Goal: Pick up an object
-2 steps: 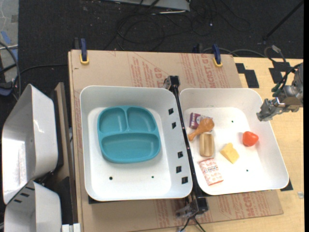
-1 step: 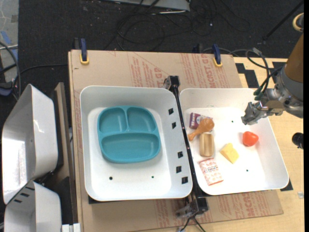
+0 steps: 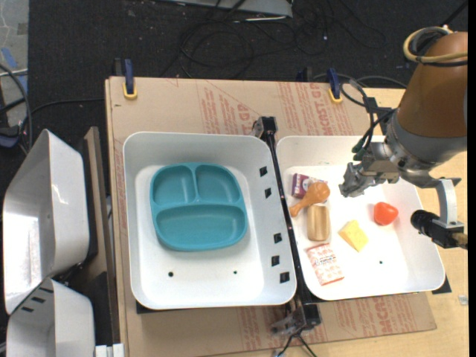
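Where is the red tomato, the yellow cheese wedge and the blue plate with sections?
Red toy tomato [image 3: 384, 213], camera view, middle of its round top.
Yellow cheese wedge [image 3: 354, 236], camera view, centre of its upper face.
Blue divided plastic plate [image 3: 198, 206], camera view, the ridge above its large lower section.

Two white bins: the left bin [image 3: 141, 222] has one teal divided plate [image 3: 198, 205]. The right bin [image 3: 416, 274] has one chicken drumstick [image 3: 311, 196], one purple packet [image 3: 299, 184], one bread roll [image 3: 318, 222], one cheese wedge [image 3: 354, 236], one tomato [image 3: 384, 213], one red-and-white packet [image 3: 325, 264].

Cardboard-topped bench [image 3: 223, 103] bearing two white bins [image 3: 141, 222] side by side.
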